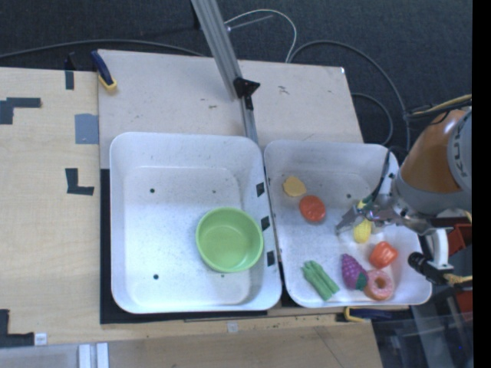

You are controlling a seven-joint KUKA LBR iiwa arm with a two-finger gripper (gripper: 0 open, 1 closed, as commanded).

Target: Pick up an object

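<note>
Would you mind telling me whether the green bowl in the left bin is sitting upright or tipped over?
Upright. The green bowl shows its round open rim and inside facing up, resting on the floor of the left bin.

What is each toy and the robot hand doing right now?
green bowl: upright in the left bin.
yellow toy: at the hand, grip unclear.
red tomato: lying loose.
purple grapes: lying loose.
pink donut: flat, by the right bin corner.
</note>
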